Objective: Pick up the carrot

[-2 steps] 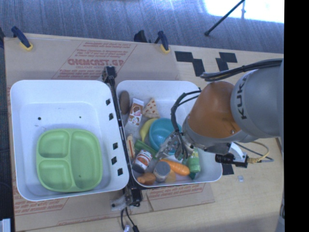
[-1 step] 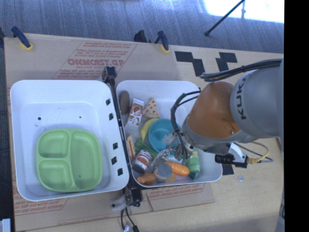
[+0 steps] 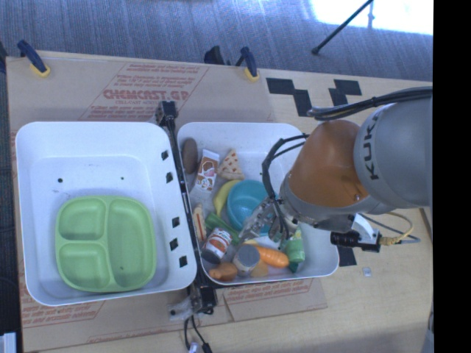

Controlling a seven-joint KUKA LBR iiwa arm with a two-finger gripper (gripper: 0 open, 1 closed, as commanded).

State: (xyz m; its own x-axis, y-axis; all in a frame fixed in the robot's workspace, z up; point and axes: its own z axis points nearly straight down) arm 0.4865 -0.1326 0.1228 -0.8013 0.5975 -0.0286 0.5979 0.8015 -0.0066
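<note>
The carrot (image 3: 273, 257) is orange and lies flat near the front wall of the right bin (image 3: 243, 132), between a grey can (image 3: 246, 257) and a small green bottle (image 3: 295, 251). My gripper (image 3: 268, 225) hangs low over the bin's front right part, just behind the carrot and beside a blue bowl (image 3: 246, 201). The carrot rests on the bin floor, apart from the gripper. The arm's orange band and grey wrist cover the bin's right side.
The right bin also holds a pizza slice (image 3: 231, 166), a small carton (image 3: 208, 172), a brown potato (image 3: 190, 151), a yellow piece (image 3: 221, 194), a labelled can (image 3: 217, 243) and an orange item (image 3: 224, 272). A green divided plate (image 3: 105, 243) lies in the left bin (image 3: 44, 145).
</note>
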